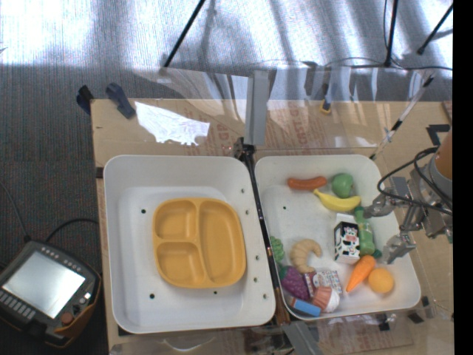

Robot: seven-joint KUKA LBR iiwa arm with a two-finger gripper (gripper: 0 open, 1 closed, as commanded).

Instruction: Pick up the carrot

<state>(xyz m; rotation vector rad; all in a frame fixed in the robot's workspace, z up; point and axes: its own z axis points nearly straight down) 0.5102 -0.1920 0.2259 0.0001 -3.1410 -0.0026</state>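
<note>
Striped grey carpet, crossed by bands of light and black tripod legs, surrounds a cardboard-topped bench (148,135) that carries two shallow white bins side by side.

An orange toy carrot (361,272) lies in the lower right part of the right bin (281,170), tilted, with its narrow tip pointing down and left. Just beside it to the right sits a small orange ball (381,280), touching or nearly touching it. Up and left of the carrot stands a little milk carton (346,241) printed with a cow, and a green toy vegetable (365,231) rests along the carton's right side. Further left are a croissant (305,254), a purple item (295,281) and a pink cupcake-like piece (325,296). Near the bin's far side lie a banana (336,200), a green apple (342,184) and a red sausage (307,183).

A gripper (390,228) reaches in from the right, above the bin's right rim, with its two fingers spread apart and nothing between them. It sits up and right of the carrot, near but apart.

A yellow divided plate (199,242) with three compartments occupies the middle of the left bin (126,180). A handheld control pendant (46,291) rests on the floor at lower left.
</note>
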